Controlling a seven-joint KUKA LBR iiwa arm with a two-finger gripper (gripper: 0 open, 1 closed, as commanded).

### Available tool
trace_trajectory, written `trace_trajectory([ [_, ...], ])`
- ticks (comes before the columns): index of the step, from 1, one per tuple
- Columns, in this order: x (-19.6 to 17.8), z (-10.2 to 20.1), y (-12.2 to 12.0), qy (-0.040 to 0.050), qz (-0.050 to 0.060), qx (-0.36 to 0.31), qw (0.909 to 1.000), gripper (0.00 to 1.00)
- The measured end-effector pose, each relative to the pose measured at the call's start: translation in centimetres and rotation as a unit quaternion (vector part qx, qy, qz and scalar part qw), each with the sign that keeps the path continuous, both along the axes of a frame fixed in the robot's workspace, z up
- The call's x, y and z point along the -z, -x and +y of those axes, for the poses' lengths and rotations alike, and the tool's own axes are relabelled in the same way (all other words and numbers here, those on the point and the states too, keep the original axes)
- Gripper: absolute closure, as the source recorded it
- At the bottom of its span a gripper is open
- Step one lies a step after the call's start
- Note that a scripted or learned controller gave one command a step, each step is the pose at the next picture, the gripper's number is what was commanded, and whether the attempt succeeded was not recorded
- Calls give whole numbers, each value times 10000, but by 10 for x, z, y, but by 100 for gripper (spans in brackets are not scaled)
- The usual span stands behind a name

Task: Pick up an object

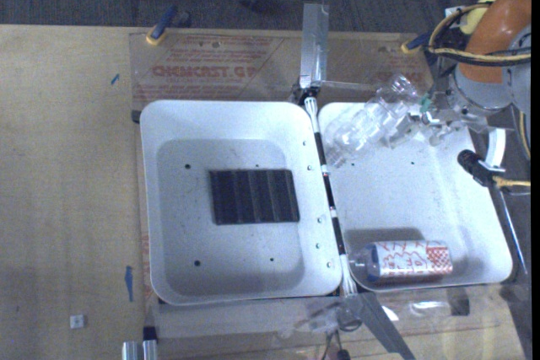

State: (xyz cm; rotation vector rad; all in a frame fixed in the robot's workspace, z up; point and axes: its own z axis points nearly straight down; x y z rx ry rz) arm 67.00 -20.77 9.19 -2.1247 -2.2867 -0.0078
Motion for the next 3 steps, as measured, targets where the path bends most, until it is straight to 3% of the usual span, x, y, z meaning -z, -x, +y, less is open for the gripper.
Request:
trace_trajectory([
  [1, -120, 25, 113, 88, -52, 462, 9989, 0],
  [2, -76, 54, 146, 82, -54, -301, 9995, 0],
  [3, 3, 79, 158, 95, -141, -684, 9975, 0],
])
